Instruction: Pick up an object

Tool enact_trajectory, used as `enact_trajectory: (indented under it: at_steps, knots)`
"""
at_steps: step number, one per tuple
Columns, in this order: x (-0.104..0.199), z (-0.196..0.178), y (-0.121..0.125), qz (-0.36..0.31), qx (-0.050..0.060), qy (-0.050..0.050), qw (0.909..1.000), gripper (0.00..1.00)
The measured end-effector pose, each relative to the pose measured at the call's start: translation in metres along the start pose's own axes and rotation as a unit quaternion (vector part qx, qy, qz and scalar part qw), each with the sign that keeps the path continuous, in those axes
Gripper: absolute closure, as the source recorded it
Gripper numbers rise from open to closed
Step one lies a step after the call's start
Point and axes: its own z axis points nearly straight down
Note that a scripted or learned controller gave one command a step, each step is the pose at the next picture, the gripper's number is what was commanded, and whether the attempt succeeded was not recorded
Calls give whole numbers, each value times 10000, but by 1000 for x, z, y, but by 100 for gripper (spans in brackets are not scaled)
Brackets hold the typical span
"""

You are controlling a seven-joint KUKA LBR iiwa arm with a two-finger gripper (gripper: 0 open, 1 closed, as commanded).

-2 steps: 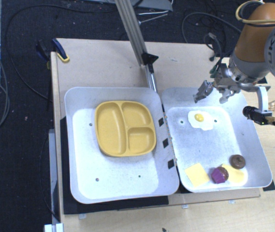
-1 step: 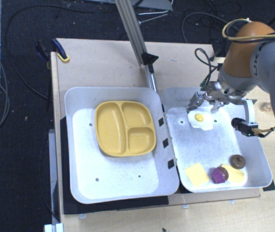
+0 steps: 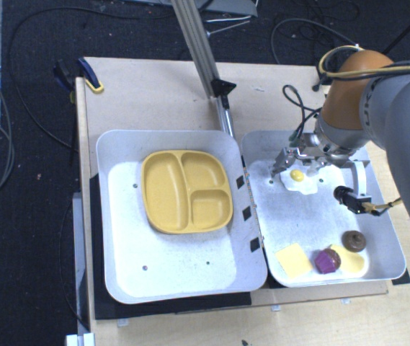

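Observation:
A white fried-egg toy with a yellow yolk [image 3: 300,179] lies at the far end of the right bin [image 3: 313,218]. My gripper [image 3: 295,164] hangs right over it, low and close, and covers its far edge. Whether it touches the egg cannot be made out. Along the near edge of the same bin lie a pale yellow square slice [image 3: 293,259], a purple lump [image 3: 327,260] resting on another pale yellow piece [image 3: 354,264], and a small brown ring-shaped piece [image 3: 354,241].
The left bin [image 3: 129,265] holds a yellow divided plate [image 3: 187,191] in its far half. A slanted metal pole [image 3: 199,45] rises behind the bins and meets their shared wall. The grey arm [image 3: 388,114] covers the right bin's far right corner.

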Motion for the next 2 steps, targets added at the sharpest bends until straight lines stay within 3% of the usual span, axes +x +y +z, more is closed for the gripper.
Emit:
enact_trajectory:
  at_steps: [1, 2]
  knots:
    - [-1, -14, 3, 0, -47, -17, 10000, 100]
    - [-9, -63, 9, 1, -8, 6, 10000, 100]
